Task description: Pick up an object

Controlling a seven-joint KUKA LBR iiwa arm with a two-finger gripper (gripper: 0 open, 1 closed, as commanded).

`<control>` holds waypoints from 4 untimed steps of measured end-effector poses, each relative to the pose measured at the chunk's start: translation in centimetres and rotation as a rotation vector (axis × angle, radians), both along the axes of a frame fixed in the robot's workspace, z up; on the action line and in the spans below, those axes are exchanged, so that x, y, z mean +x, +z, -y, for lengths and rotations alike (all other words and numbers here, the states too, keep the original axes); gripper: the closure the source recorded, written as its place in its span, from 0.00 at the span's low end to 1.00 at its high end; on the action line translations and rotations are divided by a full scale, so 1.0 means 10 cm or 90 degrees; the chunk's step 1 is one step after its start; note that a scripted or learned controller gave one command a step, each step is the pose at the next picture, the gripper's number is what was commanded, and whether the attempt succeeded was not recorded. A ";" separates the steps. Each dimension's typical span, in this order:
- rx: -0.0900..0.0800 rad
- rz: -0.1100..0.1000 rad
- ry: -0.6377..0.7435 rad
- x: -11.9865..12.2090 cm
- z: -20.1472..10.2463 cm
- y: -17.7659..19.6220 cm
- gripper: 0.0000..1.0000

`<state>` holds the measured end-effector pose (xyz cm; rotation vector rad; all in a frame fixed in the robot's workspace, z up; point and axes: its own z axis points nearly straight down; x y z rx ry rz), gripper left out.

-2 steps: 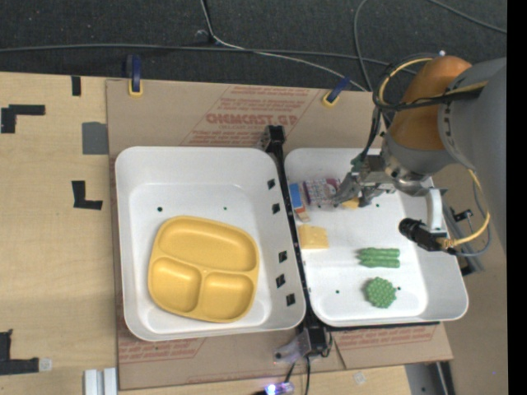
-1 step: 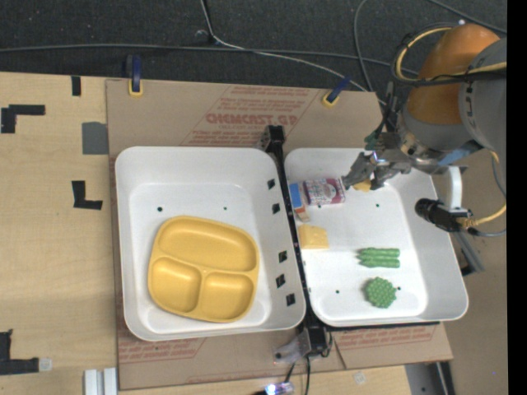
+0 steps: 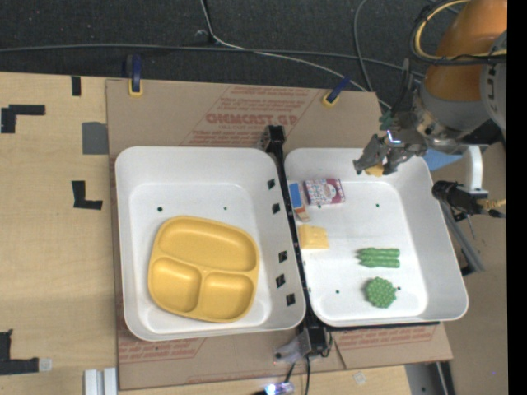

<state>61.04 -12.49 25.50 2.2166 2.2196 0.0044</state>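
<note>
My gripper (image 3: 376, 160) hangs over the far edge of the right bin (image 3: 436, 245), with a small yellow piece (image 3: 375, 170) showing between its fingertips. In that bin lie a pink and white packet (image 3: 323, 192), a small blue and orange item (image 3: 297, 202) by the left wall, a pale yellow cheese slice (image 3: 313, 237), a green pea pod (image 3: 379, 257) and a green broccoli floret (image 3: 380, 292). All of these lie below and to the left of the gripper.
The left bin (image 3: 136, 220) holds a yellow divided plate (image 3: 202, 267). A black divider (image 3: 282, 212) runs between the two bins. Cables (image 3: 247, 46) cross the dark back area, and a blue and yellow clamp (image 3: 333, 94) grips the cardboard's far edge.
</note>
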 end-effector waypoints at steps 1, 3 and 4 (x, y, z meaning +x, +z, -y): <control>0.001 -0.003 0.003 0.02 -0.54 0.02 1.00; 0.001 -0.006 0.003 -0.20 -1.64 -0.13 1.00; 0.002 -0.005 0.004 -0.31 -2.27 -0.20 1.00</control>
